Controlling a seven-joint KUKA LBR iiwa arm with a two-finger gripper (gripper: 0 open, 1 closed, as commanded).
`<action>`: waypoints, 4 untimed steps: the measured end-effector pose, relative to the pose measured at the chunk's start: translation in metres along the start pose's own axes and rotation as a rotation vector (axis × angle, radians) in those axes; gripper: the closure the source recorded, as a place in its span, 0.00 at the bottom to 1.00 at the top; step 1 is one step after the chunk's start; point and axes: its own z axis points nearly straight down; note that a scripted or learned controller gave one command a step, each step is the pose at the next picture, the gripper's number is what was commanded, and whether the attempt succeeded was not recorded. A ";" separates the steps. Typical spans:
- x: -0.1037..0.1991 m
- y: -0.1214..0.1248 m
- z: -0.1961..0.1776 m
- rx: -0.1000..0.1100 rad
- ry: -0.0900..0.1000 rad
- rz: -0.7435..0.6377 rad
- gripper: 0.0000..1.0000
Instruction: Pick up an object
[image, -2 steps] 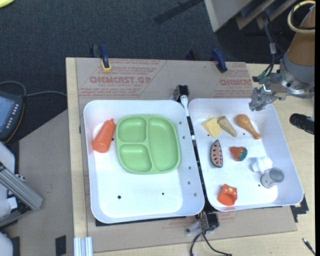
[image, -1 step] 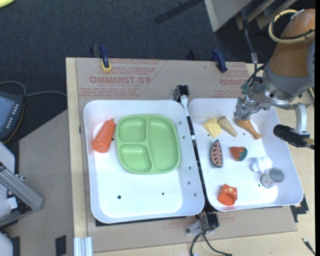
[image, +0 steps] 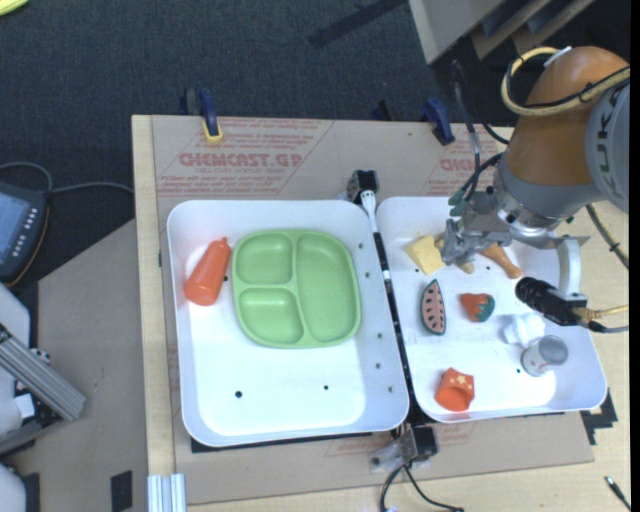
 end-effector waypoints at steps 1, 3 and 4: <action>0.050 -0.036 -0.008 -0.001 0.000 0.000 1.00; 0.108 -0.093 0.001 -0.001 -0.001 0.003 1.00; 0.112 -0.093 -0.015 -0.007 -0.002 0.003 1.00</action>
